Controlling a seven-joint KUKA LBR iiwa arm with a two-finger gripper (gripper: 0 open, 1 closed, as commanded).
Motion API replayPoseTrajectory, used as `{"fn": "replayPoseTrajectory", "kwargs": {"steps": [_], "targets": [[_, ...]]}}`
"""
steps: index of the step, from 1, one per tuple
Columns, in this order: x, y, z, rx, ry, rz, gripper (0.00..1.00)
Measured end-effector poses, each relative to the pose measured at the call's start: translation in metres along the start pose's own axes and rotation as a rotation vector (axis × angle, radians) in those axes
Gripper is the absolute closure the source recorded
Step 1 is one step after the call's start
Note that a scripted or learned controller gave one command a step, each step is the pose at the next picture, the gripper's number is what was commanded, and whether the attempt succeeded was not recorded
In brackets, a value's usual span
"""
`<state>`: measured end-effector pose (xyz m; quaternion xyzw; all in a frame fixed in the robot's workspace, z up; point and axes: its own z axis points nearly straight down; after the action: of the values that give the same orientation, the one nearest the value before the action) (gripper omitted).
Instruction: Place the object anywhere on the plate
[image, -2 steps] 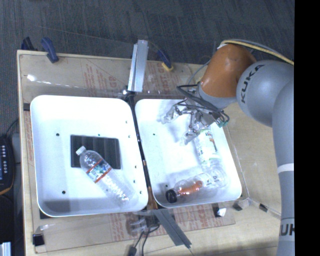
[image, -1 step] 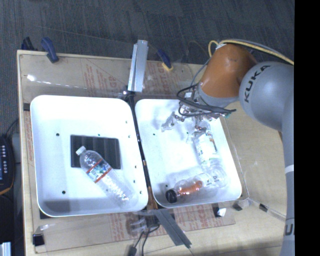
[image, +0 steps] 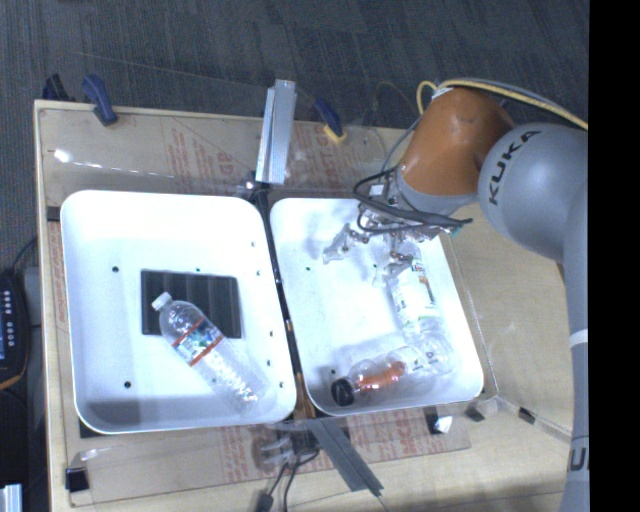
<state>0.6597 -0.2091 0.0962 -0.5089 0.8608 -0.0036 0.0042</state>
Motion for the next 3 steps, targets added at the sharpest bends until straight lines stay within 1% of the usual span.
{"fn": "replayPoseTrajectory", "kwargs": {"steps": [1, 2, 3], "targets": [[0.0, 0.0, 0.0, 0.0, 0.0, 0.0, 0.0], [0.0017, 0.0002, -0.0058, -0.002, 0.0, 0.101, 0.0], [0.0017, 0.0002, 0.0001, -0.005, 0.002, 0.164, 0.0]]}}
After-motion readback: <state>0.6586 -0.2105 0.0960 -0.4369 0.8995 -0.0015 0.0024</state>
